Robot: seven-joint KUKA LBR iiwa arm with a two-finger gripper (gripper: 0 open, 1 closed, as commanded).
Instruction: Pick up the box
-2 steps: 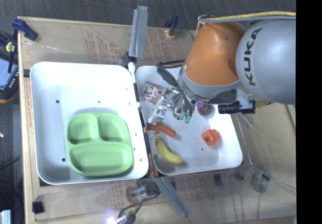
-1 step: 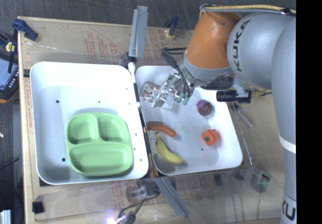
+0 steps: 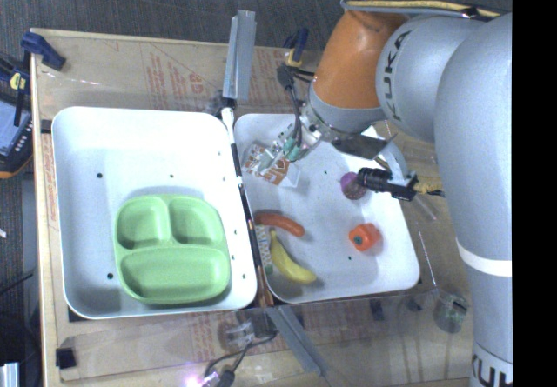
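The box (image 3: 264, 164) is small, brown and white with a printed pattern. It lies at the far left corner of the right bin (image 3: 396, 268), close to the wall between the bins. My gripper (image 3: 290, 148) reaches down under the orange wrist band and sits right at the box's upper right edge, seemingly touching it. The wrist hides the bin's far right corner. I cannot see whether the box is lifted off the bin floor.
In the right bin lie a red sausage (image 3: 280, 223), a yellow banana (image 3: 290, 262), an orange-red fruit (image 3: 365, 237) and a small purple item (image 3: 352, 185). The left bin (image 3: 87, 142) holds a green divided plate (image 3: 170, 248).
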